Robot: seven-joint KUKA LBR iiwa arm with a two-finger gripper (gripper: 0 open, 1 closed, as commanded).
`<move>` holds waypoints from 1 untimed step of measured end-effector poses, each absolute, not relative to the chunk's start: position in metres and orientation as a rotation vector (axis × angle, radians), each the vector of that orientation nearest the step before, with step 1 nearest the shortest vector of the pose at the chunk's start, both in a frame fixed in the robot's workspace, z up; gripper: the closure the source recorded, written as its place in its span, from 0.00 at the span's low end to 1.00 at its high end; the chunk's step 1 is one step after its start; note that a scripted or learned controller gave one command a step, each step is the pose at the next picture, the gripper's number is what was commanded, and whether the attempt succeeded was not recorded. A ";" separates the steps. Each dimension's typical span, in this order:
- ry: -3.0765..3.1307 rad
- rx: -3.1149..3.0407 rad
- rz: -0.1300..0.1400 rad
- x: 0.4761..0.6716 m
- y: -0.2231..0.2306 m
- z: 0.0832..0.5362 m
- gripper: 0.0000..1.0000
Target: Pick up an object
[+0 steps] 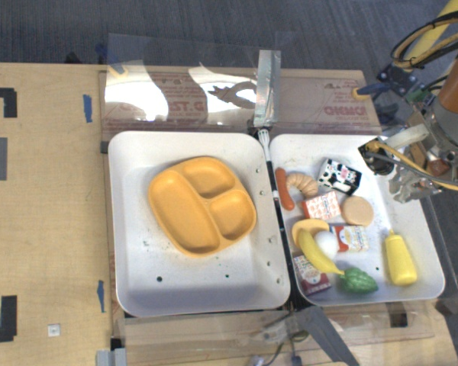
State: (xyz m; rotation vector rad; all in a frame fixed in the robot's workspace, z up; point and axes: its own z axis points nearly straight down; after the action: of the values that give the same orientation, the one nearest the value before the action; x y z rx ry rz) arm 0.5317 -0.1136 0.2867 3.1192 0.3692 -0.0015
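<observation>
Camera view: the gripper (412, 185) hangs over the right bin's (431, 280) far right edge; whether it is apart or together cannot be told. Just left of it lie a cow-patterned carton (340, 176), croissant (301, 183) and banana (316, 248); nearer, a yellow bottle (400, 258). Far left sits an orange divided plate (202, 204).

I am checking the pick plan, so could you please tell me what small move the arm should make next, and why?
Probably a short move inward and down toward the yellow bottle. The gripper sits over the right bin's far edge, apart from every item, and the bottle lies closest to it, with free space around it, unlike the banana packed among other things.
</observation>
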 end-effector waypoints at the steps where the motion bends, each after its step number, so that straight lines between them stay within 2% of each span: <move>1: 0.292 3.129 -0.023 0.479 -0.172 0.204 0.00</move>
State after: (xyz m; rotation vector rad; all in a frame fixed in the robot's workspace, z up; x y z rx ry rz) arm 0.4790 -0.1722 0.2039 3.1286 0.2919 -0.0227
